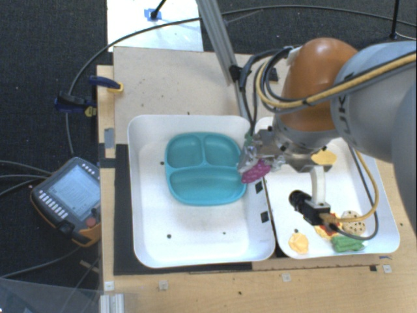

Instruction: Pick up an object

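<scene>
The pincer is clamped on a small magenta toy, carried above the rim between the two white bins, beside the teal divided plate; next, apparently, a steady lift.

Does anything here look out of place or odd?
Slightly: a pink object sits at the gripper, over the teal plate's right edge, between the two bins. Nothing looks spilled or broken.
</scene>
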Motion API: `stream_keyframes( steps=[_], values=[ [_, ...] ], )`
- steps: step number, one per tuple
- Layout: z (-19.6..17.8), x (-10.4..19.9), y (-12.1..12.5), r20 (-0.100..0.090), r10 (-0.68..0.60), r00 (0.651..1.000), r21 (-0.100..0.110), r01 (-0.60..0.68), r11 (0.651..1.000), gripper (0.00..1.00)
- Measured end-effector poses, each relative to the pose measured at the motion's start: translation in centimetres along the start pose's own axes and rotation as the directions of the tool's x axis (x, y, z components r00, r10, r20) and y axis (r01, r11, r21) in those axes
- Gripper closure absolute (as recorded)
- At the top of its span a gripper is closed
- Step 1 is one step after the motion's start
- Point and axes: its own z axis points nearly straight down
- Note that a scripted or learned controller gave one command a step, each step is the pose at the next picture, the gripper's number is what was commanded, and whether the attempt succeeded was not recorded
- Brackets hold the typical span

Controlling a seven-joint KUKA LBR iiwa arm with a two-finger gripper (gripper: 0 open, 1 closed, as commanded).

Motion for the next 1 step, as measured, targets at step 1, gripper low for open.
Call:
stream_keyframes(
  steps=[1],
  values=[
    [0.64, 4.55, -1.83, 0.0, 0.0, 1.0, 0.001, 0.0, 1.0, 1.0]
  ],
)
